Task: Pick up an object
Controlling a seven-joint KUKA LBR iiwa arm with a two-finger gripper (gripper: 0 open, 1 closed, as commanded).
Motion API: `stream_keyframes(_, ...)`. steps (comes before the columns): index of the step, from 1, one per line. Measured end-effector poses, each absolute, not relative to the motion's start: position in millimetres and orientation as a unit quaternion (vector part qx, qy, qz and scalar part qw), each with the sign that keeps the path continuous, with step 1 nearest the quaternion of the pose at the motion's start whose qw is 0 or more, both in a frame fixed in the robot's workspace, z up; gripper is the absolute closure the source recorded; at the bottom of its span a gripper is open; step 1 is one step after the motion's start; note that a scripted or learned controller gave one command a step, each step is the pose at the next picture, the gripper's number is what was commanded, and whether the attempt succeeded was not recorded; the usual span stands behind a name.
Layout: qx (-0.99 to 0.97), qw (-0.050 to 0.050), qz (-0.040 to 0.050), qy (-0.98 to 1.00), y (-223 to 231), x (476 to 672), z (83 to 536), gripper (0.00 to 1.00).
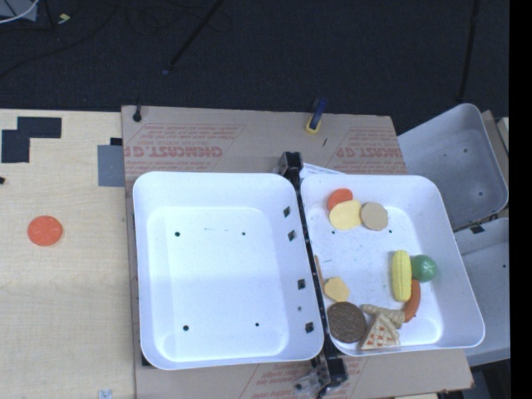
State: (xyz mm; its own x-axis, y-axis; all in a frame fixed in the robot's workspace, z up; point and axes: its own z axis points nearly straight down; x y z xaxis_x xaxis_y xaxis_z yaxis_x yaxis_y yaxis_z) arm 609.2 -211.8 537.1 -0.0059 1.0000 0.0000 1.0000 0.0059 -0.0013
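The right bin [440, 214] holds several toy foods. An orange-red disc [338, 199], a yellow disc [346, 215] and a tan round piece [374, 216] overlap near its far side. A yellow corn cob [401, 274] lies beside a green ball [424, 268] and an orange carrot-like piece [412, 302] on the right. A small yellow chunk [337, 289], a dark brown round patty [347, 322] and a waffle-like wedge [381, 334] sit near the front.
The left bin [216, 264] sits next to the right one, joined by a black clamp strip [301, 248]. Both rest on a cardboard sheet [208, 144]. An orange circle [45, 231] marks the wooden bench at left. A grey metal plate [461, 160] lies at right.
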Motion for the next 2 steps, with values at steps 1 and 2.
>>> stream_keyframes(1, -0.705, 0.0, 0.0006, -0.709, -212, 623.1, 537, 1.0)
stream_keyframes(2, -0.705, 0.001, 0.0005, -0.709, -209, 645.6, 537, 1.0)
